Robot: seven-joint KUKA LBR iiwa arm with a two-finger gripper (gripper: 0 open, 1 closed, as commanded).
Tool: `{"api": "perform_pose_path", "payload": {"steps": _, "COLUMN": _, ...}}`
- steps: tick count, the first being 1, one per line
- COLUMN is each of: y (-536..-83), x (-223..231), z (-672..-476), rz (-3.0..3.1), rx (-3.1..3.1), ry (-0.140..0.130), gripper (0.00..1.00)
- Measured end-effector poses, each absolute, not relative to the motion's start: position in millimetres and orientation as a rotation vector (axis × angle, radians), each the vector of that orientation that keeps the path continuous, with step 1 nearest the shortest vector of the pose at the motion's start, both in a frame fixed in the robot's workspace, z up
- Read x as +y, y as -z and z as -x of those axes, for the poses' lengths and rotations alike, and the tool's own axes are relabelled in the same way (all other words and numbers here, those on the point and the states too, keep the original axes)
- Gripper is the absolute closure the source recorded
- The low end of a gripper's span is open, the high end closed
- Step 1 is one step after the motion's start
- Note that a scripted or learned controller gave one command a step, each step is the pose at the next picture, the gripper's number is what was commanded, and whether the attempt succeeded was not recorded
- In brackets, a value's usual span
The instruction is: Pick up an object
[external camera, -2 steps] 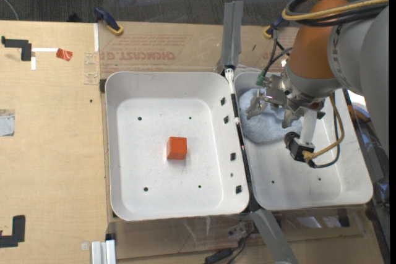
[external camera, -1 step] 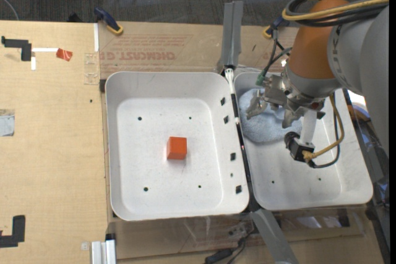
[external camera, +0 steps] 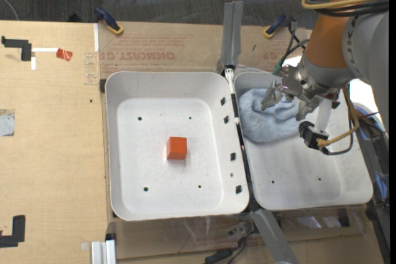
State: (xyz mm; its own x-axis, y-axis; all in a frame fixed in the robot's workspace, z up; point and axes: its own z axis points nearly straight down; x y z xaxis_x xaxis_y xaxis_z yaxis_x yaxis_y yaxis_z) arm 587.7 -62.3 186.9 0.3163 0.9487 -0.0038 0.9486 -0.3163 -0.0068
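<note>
Orange-red block (external camera: pixel 177 148) glowing against the left white bin (external camera: pixel 124 133), and a pale blue cloth (external camera: pixel 263 117) bunched in the right white bin (external camera: pixel 309 185). Grey arm (external camera: pixel 371 40) with that orange band (external camera: pixel 328 31) (bright as the block), over tan cardboard (external camera: pixel 167 49) printed in red.

Your table (external camera: pixel 49 151) is a pale wooden board carrying two shallow white bins side by side: the left bin (external camera: pixel 114 145) and the right bin (external camera: pixel 346 191). Cardboard (external camera: pixel 161 49) lies flat behind them, clamped at its far edge.
</note>
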Motion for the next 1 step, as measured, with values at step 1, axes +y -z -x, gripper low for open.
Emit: {"api": "perform_pose_path", "payload": {"steps": 1, "y": -187.0, "x": -22.6, "z": -643.8, "rz": 2.401, "rx": -2.023, "ry": -0.011, "gripper": 0.0}}
